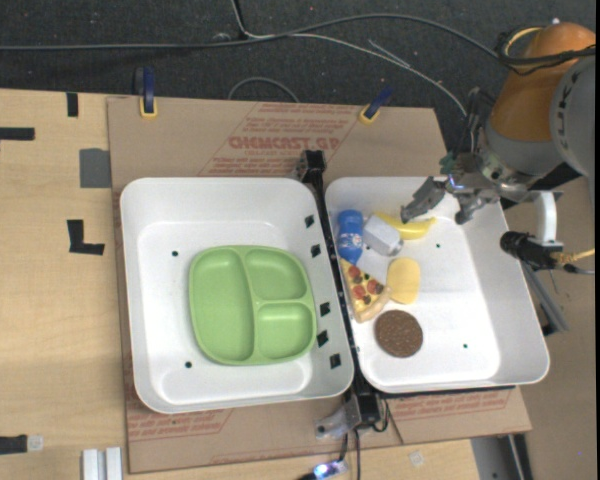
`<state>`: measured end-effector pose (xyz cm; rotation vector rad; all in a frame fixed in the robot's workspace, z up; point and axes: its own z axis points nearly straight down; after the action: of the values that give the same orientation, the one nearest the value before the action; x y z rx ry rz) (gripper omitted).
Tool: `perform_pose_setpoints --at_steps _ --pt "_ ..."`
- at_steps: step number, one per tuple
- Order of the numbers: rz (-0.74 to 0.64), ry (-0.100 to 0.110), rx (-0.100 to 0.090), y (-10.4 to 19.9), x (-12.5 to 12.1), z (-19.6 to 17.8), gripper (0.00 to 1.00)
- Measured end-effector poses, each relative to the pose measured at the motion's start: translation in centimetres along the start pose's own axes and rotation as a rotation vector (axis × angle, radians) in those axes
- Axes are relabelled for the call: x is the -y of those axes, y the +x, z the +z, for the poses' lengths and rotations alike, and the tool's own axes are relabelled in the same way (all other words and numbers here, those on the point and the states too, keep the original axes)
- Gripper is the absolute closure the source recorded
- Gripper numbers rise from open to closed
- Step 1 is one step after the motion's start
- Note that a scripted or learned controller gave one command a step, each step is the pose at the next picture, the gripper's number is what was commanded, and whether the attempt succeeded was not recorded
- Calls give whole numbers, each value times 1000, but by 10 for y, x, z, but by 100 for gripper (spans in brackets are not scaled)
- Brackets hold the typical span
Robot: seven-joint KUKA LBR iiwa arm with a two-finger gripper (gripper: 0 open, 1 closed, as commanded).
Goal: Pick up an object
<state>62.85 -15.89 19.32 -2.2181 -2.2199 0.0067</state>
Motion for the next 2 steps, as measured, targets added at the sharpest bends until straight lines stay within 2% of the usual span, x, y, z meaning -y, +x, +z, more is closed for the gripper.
perform_pose_setpoints --at_steps 1,2 --pt "-1 -3 1 4 0 43 0" --pt "-2 -3 0 5 0 32 100"
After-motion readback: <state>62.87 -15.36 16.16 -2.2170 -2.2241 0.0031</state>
